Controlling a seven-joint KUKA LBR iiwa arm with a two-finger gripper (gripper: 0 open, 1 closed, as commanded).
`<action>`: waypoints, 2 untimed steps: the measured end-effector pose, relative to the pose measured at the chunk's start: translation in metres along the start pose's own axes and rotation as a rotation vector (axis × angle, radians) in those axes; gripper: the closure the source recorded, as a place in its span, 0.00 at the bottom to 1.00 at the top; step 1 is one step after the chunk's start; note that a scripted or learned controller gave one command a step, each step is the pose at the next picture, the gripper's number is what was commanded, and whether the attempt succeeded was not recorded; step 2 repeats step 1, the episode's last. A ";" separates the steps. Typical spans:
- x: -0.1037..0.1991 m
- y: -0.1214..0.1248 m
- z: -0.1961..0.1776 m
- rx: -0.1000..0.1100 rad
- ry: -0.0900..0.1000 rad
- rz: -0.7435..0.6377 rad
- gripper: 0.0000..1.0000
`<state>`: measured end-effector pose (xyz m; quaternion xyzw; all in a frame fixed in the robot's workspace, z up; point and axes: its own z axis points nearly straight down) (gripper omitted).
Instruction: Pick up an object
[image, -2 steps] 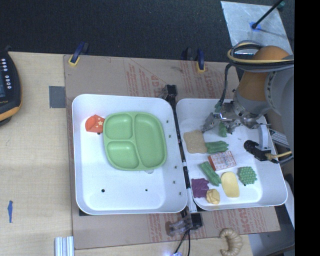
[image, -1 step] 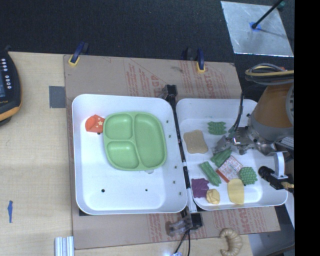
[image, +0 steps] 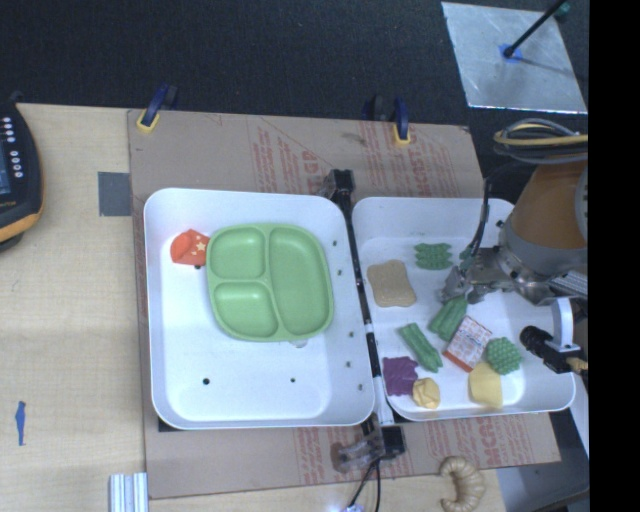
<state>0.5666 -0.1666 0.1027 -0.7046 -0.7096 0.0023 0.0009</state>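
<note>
Pincer low in right bin, just above green pickle; can't tell its state. Looks like approach/grasp step. Next: close on pickle, then lift straight.

A green cucumber-shaped piece is seen lying tilted in the right bin, directly under the tool. Just beside it are found a red-and-white packet, a long green pod and a tan bread slice. Whether it is gripped cannot be told.
</note>
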 end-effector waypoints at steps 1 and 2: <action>0.062 0.029 -0.102 -0.013 0.003 -0.004 1.00; 0.062 0.029 -0.102 -0.013 0.003 -0.004 1.00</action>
